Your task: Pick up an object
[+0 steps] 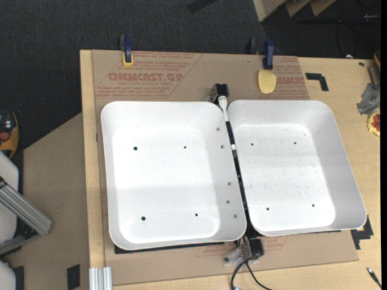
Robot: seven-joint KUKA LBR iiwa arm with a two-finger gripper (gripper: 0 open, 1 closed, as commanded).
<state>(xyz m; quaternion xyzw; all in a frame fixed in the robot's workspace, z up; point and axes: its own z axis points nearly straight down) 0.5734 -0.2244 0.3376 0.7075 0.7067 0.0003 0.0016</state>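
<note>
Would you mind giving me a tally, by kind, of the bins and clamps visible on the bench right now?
White bins: 2, the left bin and the right bin.
Blue clamps at the board's far edge: 2, the left clamp and the right clamp.
Total: 4

**Even light, bright bins, soft detail**

The light is bright and comes from above. The two shallow white plastic bins (163, 234) are almost overexposed, and a soft grey shadow band crosses the lower floor of the left one. The brown cardboard-covered bench (199, 71) is evenly lit. The dark carpet floor (60, 17) looks dim and grainy. Fine details are slightly blurred everywhere.
</note>
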